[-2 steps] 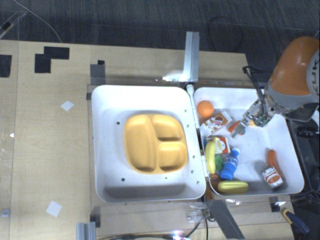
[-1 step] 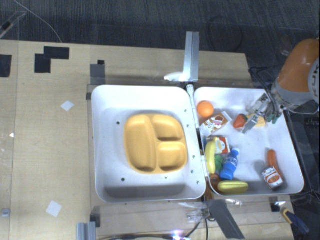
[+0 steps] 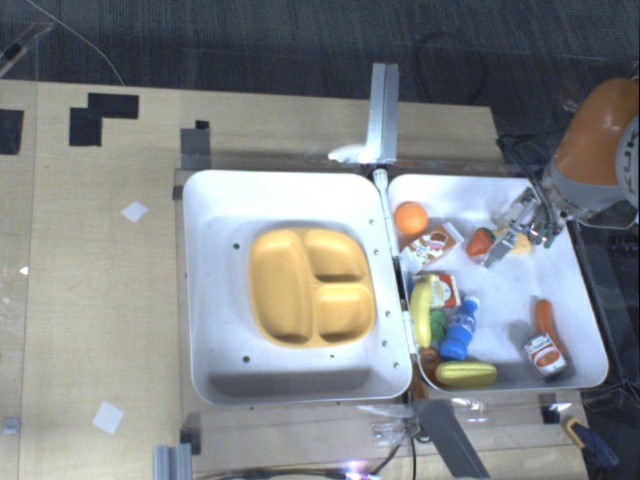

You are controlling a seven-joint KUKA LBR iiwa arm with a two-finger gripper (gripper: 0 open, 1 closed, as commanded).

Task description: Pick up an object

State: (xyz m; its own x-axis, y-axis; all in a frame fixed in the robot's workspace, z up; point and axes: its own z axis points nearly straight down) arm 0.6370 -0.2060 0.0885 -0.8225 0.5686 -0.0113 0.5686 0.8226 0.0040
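The gripper (image 3: 508,230) is seen low in the right bin (image 3: 590,338), at its upper right part, reached in from the arm (image 3: 598,148) at the right. Whether anything is clamped cannot be told; the fingers are blurred, and their state cannot be made out. A small red object (image 3: 481,242) is seen just left of the fingertips, touching or nearly so, and a yellowish piece (image 3: 521,245) lies just beside them.

Taken from the red object: an orange (image 3: 410,217) is placed to its left near the bin wall, a red-and-white packet (image 3: 433,247) between them. Below it, a banana (image 3: 421,310), a blue bottle (image 3: 458,330) and a yellow fruit (image 3: 465,373) are found. A sausage (image 3: 544,316) and a can (image 3: 545,354) lie to its lower right.

A yellow tray (image 3: 308,285) is held in the left bin (image 3: 215,268).
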